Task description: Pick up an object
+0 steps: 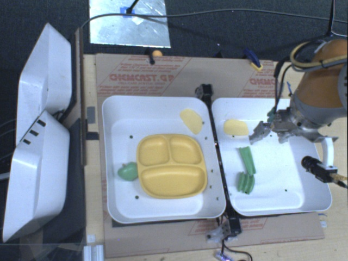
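Grey two-finger tool (260, 133) hanging over right shallow white bin (310, 200), fingers spread wide, holding nothing; pale yellow flat piece (236, 127) just beside it; green bean-shaped pieces (246, 169) below

light: bright, even | shadows: faint | glare: foil sheet (129, 14) | focus: slightly soft

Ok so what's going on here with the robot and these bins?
The arm's gripper hangs over the right bin, holding nothing, near a pale yellow piece and two green pieces. The left bin holds a yellow divided plate, another yellow piece and a small green one.
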`<state>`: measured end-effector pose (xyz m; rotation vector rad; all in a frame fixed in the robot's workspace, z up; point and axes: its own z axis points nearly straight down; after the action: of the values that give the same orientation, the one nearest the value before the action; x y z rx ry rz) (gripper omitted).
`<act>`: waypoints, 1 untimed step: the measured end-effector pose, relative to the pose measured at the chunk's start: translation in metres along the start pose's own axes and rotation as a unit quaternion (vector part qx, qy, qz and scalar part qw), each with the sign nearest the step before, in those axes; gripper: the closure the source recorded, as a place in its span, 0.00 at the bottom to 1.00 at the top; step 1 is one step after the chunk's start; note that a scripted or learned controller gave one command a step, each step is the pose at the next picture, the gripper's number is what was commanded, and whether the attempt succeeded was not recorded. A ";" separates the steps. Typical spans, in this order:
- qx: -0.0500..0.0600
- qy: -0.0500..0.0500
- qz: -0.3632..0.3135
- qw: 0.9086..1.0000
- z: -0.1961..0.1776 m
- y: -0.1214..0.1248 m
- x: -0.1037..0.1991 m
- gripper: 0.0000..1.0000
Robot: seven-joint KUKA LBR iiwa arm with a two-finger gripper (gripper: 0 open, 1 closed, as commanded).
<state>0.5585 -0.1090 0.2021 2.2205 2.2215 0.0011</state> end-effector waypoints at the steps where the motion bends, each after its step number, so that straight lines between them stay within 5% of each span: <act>1: 0.000 0.000 0.000 1.000 0.000 0.000 0.000 0.00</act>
<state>0.5585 -0.1090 0.2021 2.2205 2.2216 0.0010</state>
